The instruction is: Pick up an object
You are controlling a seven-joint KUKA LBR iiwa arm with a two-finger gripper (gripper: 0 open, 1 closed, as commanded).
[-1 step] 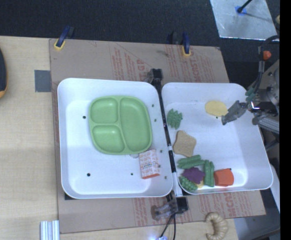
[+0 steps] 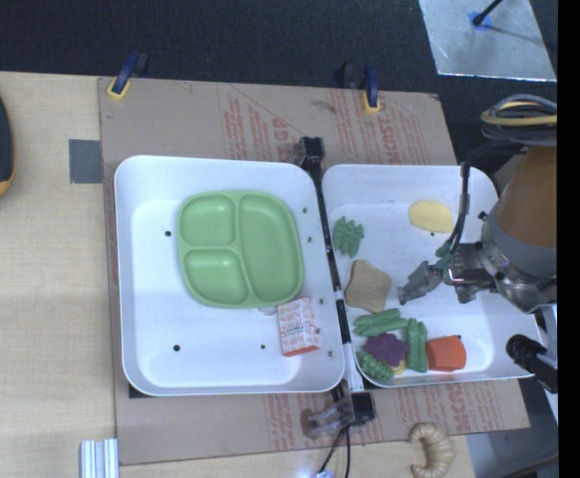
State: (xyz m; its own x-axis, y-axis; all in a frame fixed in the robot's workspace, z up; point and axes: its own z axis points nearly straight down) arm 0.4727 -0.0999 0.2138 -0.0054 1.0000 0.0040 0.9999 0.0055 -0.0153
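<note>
The gripper [image 2: 418, 283] hangs low over the right bin [image 2: 390, 182], its fingers too dark and foreshortened to tell whether they stand apart or together; nothing is seen between them. Just to its left lies one tan bread slice [image 2: 368, 285], with one green leafy piece [image 2: 348, 235] beyond it. One yellow lemon-like piece [image 2: 431, 215] sits above the gripper. Below it cluster one purple piece [image 2: 385, 348], one orange-red block [image 2: 446, 353] and what look like three green vegetables [image 2: 416, 345]. Far left, the left bin [image 2: 141, 267] holds one green divided plate [image 2: 240, 248] and one small packet [image 2: 298, 327].
</note>
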